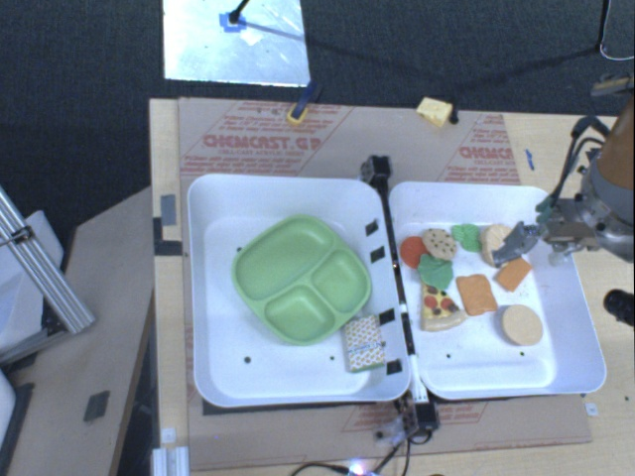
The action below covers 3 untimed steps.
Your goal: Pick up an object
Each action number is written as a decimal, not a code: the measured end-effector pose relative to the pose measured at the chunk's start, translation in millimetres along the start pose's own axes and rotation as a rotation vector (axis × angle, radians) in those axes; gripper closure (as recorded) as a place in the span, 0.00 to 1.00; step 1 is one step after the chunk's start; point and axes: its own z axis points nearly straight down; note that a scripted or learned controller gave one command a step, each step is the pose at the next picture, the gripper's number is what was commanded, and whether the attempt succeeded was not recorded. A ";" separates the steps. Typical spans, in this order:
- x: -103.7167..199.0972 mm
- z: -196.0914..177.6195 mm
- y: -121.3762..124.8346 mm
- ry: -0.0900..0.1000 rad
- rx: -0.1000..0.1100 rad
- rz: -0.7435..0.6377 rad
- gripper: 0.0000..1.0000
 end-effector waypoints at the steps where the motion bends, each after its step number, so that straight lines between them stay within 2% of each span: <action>1: 0.0 -4.9 1.8 -0.002 -0.010 -0.002 0.00; 2: -0.4 57.8 2.5 0.000 -0.004 -0.001 0.00; 3: 4.0 103.0 -3.6 0.000 -0.004 -0.001 0.00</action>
